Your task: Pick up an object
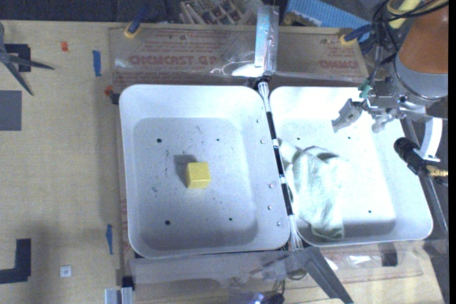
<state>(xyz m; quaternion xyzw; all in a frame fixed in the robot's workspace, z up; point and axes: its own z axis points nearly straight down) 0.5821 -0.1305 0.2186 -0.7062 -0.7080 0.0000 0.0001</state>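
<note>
A small yellow block (198,174), roughly cube-shaped with a plain matte face, is seen near the middle of the left bin (142,110); a crumpled pale cloth (318,192) lies in the right bin (399,217); the gripper (362,115) is held above the right bin, its 2 fingers spread apart with nothing between them.

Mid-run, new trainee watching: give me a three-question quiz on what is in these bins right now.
1. True or false: the yellow block lies in the same bin as the crumpled cloth.
2. Over which bin does the gripper hang? A) left bin B) right bin
3. Fill in: the cloth lies against the right bin's ____ wall.

Key: 1 false; 2 B; 3 left.
</note>
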